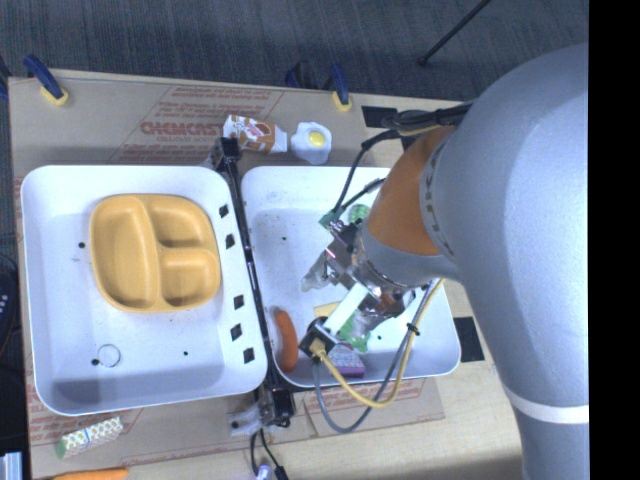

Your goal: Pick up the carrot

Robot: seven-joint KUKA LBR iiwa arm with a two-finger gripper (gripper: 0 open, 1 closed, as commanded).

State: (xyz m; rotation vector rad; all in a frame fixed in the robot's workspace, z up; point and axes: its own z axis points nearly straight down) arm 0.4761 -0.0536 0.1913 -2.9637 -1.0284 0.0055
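The carrot (286,338), a short orange oblong, lies in the right bin (275,203) near its front left corner, close to the wall between the bins. My gripper (326,270) hangs over the middle of that bin, above and to the right of the carrot and apart from it. The grey arm with its orange band hides the bin's right half. Nothing shows in the gripper.
A yellow divided plate (155,250) lies in the left bin (60,368). A purple block (348,362) sits at the right bin's front edge, just right of the carrot. A small carton (250,133) and a yellow-white object (312,142) stand behind the bins. Cables loop at the front.
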